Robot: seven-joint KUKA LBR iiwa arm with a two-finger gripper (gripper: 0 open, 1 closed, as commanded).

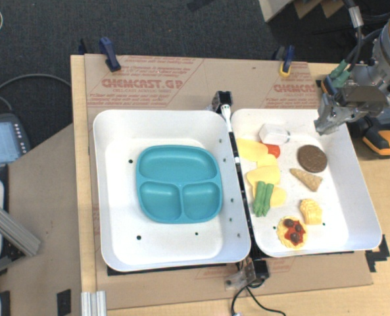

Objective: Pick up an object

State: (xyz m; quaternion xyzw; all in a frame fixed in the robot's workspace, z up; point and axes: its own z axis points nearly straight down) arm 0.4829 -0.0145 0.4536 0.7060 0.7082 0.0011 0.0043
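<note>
The right bin (356, 196) holds several toy foods: a white block (274, 134), a brown round cookie (312, 158), a tan wedge (307, 179), yellow pieces (263, 175), a green bean bundle (263, 198), a corn piece (310, 211) and a small pizza (292, 232). My gripper (326, 125) hangs over the bin's far right corner, above and right of the white block and the cookie. Nothing shows between its fingers.
The left bin (109, 176) bears a teal divided plate (179, 182). Blue and yellow clamps (110, 54) pin the cardboard sheet at the back. A black divider clip (222, 101) sits between the bins. An orange object (382, 140) lies off the bench at right.
</note>
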